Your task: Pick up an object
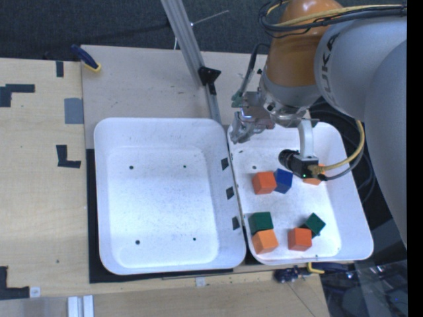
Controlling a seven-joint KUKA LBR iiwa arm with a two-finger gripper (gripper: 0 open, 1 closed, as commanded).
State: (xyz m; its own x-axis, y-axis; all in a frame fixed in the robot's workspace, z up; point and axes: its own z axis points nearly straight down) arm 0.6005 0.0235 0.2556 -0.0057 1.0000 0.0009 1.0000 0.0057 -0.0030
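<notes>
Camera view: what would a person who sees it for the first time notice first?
First the big grey arm with its orange band, reaching in from the right over the right bin. Next the small cubes in that bin: orange, blue and green among them. The left bin lies beside it.

Before you, two bins sit side by side on the table (152, 91), their inner rims touching. The left bin (106, 177) lies toward your left; the right bin (350, 223) holds all the blocks. Two blocks touch near that bin's middle, one (264, 182) left of the other (283, 179). Along the front, one block (260, 221) sits just behind another (266, 241), touching it; to their right, a block (299, 238) has another (315, 224) just behind it. The hand (246, 125) hangs over the right bin's back left corner, the arm (370, 58) reaching in from the right.
</notes>
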